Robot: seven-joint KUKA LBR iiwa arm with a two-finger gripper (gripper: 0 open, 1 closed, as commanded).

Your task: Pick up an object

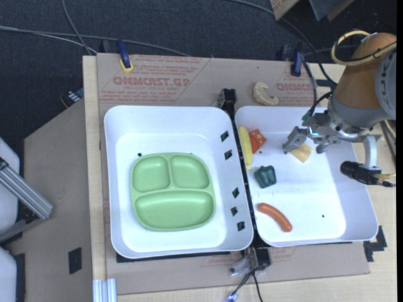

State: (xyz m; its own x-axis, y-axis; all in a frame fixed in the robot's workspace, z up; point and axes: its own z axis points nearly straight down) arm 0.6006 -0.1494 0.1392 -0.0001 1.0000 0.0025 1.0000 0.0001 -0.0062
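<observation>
Camera view from above: the grey arm with its orange band [365, 74] reaches in from the right, bent down over the far part of the right bin [327, 222]. Its claw [306, 145] hangs with fingers spread apart, a pale yellow wedge-shaped piece [303, 153] lying in the bin just beneath and between them, not clearly gripped. Along that bin's left wall lie a yellow banana-like piece [244, 145] and a red-orange piece [256, 139] beside it. Nearer sits a dark green pepper [265, 176], then an orange-red sausage [274, 216]. The left bin [119, 168] carries a green divided plate [172, 190]. A beige object [265, 93] rests on the table [157, 80] behind the bins.
</observation>
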